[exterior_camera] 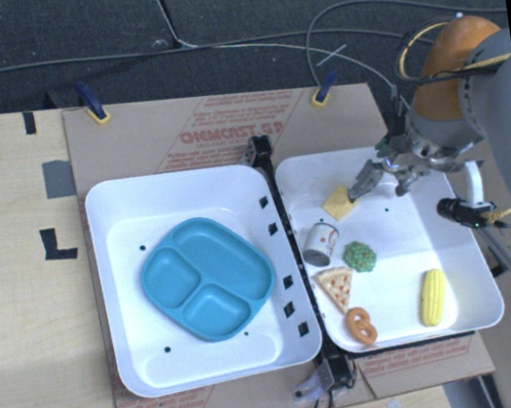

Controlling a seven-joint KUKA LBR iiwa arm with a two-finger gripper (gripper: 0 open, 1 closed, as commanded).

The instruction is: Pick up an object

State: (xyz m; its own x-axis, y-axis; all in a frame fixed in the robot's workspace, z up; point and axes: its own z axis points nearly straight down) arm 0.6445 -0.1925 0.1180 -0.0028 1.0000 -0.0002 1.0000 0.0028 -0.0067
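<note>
The approach step is judged underway: fingers (384,180) are spread apart beside the yellow block (338,204); closing around it is needed next

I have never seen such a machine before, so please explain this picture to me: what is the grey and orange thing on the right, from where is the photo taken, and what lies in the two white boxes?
The grey and orange thing is a robot arm. Its gripper, a two-finger hand, is spread open low over the right bin, near a yellow cheese wedge, and holds nothing. One fixed camera looks down at a slant on the bench. The left bin holds a blue divided plate. The right bin holds toy foods: the cheese, a small cup on its side, broccoli, a pizza slice, a pretzel and corn.
</note>
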